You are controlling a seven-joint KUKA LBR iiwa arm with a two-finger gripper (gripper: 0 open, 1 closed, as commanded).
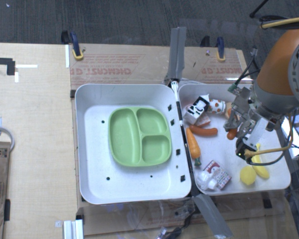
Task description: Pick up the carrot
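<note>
Over the right side of the right shallow white bin (284, 183), the grey two-finger gripper (237, 127) hung low above the floor; whether it was apart or together could not be told. A small red-orange thing (231, 134) sat right against it, too hidden to identify. The orange carrot with a green stem end (193, 143) lay well apart from the gripper, toward the view's left, just beside the bin's left wall and running along it, green end toward the near edge. Between carrot and gripper lay a red-orange sausage-shaped piece (204, 131), near the carrot's far tip, with bare white floor nearer the gripper. A black-and-white toy figure (197, 108) and a white piece with red spots (217, 105) stood by the far wall. A white-and-red crumpled packet (214, 176) lay beside the carrot's green end, and two yellow fruit shapes (253, 174) rested near the front right corner. In the left white bin (89, 183) sat a pale green divided plastic plate (139, 136).
</note>
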